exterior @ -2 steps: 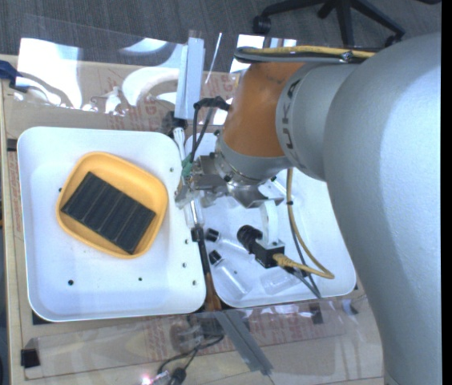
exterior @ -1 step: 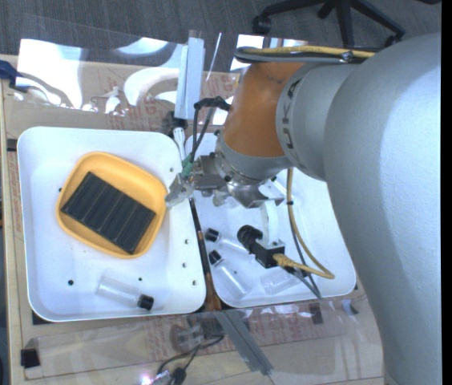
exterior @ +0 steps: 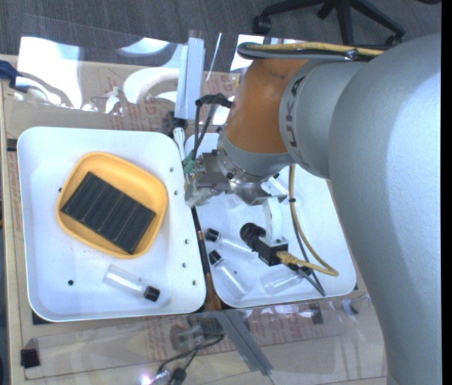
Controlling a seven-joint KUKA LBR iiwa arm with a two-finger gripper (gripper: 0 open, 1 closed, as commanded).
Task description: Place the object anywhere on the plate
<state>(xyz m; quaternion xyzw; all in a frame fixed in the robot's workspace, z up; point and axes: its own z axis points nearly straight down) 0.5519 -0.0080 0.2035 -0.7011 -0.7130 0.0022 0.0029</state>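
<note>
Fingers on the gripper (exterior: 202,184) sit within a cluster of metal parts, and whether they are apart or together cannot be told. The gripper hangs over the divide between the two bins, at the left edge of the right bin (exterior: 250,297).

Nearest the viewer, the left bin (exterior: 30,215) holds one capped vial (exterior: 128,283), clear with a black cap, lying on its side near the front wall. Just beyond it, in the middle of the same bin, lies one yellow plate (exterior: 67,215). One black ribbed slab (exterior: 107,212) rests flat on the plate, turned at a slant to the bin walls and covering most of the plate's floor. The slab lies wholly within the plate's rim.

The right bin holds loose clear vials (exterior: 230,275) scattered on its floor near the front. At least three can be made out, two of them with black caps showing near the bin's left wall; the exact number is unclear, as the tubes are transparent against white.

Count: two bins, one plate, one slab, one vial on the left, three or more on the right.

Above the right bin the grey arm (exterior: 354,135) with its orange band (exterior: 262,111) covers much of that bin. Farther back, the brown tabletop (exterior: 50,115) carries glossy clear sheeting, and an office chair base (exterior: 322,10) stands on the carpet beyond.
</note>
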